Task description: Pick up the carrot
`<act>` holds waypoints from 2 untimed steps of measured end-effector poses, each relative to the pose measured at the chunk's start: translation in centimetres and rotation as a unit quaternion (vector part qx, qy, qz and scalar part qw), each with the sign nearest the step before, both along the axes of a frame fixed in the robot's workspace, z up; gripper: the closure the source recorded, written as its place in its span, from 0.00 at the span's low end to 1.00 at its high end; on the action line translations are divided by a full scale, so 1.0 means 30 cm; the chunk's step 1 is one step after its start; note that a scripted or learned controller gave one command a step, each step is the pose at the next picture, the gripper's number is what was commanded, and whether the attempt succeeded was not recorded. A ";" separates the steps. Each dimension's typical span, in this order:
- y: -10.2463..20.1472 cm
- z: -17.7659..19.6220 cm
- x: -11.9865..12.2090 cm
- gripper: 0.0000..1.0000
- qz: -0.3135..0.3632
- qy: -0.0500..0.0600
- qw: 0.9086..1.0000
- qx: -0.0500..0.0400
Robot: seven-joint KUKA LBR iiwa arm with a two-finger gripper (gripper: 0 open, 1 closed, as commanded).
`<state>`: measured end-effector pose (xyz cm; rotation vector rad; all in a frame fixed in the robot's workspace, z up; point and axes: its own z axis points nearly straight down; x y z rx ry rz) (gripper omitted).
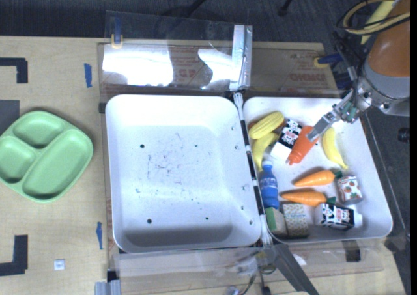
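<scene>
Carrots number three in the right bin (378,183), and which one the task means I cannot tell. Going left to right: a green divided plate (44,155) rests on the bench (58,235), then the left bin (176,163), then the right bin's yellow bananas (266,124) and blue bottle (268,186). One carrot (302,149) stands tilted, its top between the fingers of the end effector (317,129), which closes on it. Two carrots (318,177) (303,197) lie lower, beside small cartons (339,216).
</scene>
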<state>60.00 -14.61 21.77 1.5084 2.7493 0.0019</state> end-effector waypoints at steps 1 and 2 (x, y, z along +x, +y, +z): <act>0.099 -0.300 -0.215 0.00 0.043 0.002 0.999 0.001; -0.020 -0.254 -0.365 0.00 0.093 0.003 0.996 0.001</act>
